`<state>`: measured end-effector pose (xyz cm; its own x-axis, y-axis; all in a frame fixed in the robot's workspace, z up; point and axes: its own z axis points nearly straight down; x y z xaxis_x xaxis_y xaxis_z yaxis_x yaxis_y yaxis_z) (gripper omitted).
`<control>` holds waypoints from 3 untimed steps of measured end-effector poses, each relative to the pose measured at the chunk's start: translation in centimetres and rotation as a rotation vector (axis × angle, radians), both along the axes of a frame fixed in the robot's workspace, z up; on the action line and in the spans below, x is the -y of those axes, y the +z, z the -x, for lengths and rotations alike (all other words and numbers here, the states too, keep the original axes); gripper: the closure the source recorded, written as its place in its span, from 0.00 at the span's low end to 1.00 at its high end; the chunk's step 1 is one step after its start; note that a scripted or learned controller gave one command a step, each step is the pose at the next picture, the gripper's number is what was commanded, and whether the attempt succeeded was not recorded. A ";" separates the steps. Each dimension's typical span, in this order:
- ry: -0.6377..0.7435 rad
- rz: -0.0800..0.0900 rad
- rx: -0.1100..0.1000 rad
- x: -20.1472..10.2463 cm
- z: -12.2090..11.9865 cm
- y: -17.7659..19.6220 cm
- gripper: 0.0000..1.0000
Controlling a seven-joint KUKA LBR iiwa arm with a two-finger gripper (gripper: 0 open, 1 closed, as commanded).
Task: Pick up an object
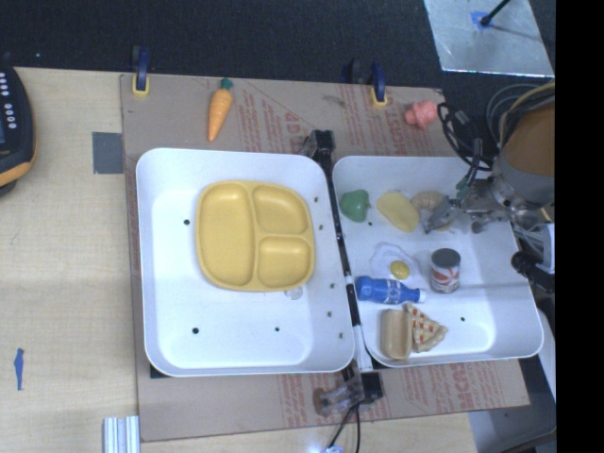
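The right white bin holds several small items: a green pepper, a yellow fruit, a beige lump, a fried egg, a small can, a blue bottle, a bread slice and a pizza slice. My gripper hangs low at the upper right of this bin, reaching in from the right. It sits just beside the beige lump and above the can. Nothing is visibly held.
The left white bin bears a yellow divided plate. A toy carrot and a pink item lie on the cardboard behind the bins. Cables trail near the arm.
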<state>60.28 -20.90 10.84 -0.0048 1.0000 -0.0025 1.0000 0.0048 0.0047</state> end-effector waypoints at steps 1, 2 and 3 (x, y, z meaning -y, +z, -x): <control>-0.003 -0.004 -0.008 -5.1 6.8 -1.6 0.00; 0.001 0.005 0.007 0.6 -1.7 6.7 0.00; 0.004 -0.002 -0.009 0.2 -2.8 -0.4 0.00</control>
<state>63.08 -21.11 10.45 -0.0085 1.0000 -0.0006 1.0000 0.0085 -0.0039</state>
